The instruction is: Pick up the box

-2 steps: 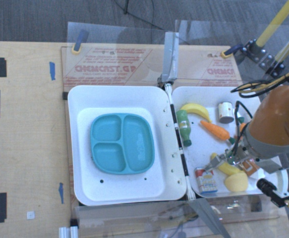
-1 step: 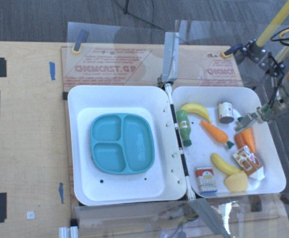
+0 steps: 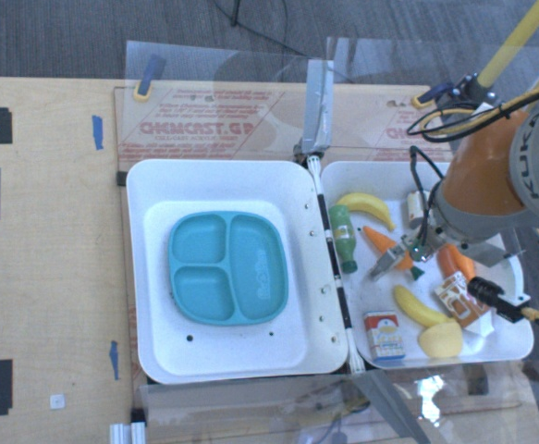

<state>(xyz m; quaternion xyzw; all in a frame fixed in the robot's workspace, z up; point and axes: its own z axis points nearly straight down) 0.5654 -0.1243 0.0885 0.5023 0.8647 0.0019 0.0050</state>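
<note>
Right over the bins hangs the grey arm (image 3: 491,174). Both white bins sit below, the left bin (image 3: 149,202) holding a teal divided plate (image 3: 229,268). Gripper (image 3: 397,262) fingers spread open above a carrot (image 3: 380,243). Small box (image 3: 385,335) lies flat at the right bin's (image 3: 514,336) near edge, long axis running front to back.

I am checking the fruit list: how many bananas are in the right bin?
2. One banana lies near the bin's far edge; another banana lies nearer the front, beside the box. The arm may hide more.

Grey carpet floor (image 3: 84,17) beyond pale wooden bench (image 3: 47,276).
</note>
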